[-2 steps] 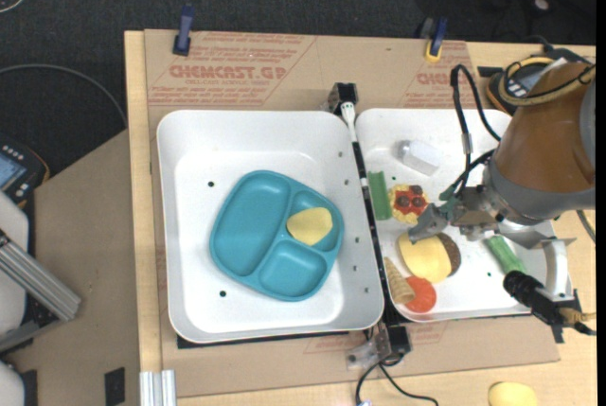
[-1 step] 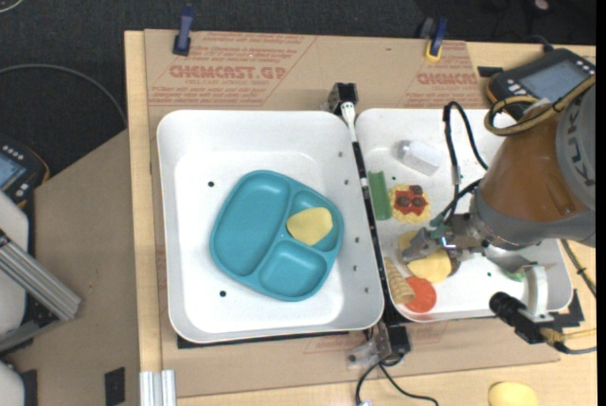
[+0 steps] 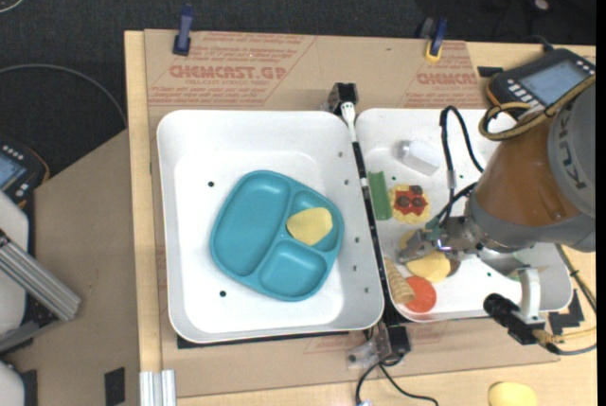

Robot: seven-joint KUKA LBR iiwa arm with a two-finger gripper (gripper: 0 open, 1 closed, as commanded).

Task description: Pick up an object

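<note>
My gripper (image 3: 419, 249) is low in the right bin (image 3: 530, 295), near its front left part. Right beside and under it lies a yellow object (image 3: 432, 268). A red-orange round object (image 3: 421, 297) lies just in front of that, next to a pale patterned piece (image 3: 397, 282). Farther back lie a green block (image 3: 379, 195), a yellow toy with red spots (image 3: 410, 202) and a clear wrapped item (image 3: 414, 154). The arm hides the right part of this bin.
The left bin (image 3: 194, 158) holds a teal divided plate (image 3: 256, 234) with a pale yellow piece (image 3: 310, 224) in its right compartment. A black divider rail (image 3: 361, 177) runs between the bins. Black cables (image 3: 454, 149) loop over the right bin.
</note>
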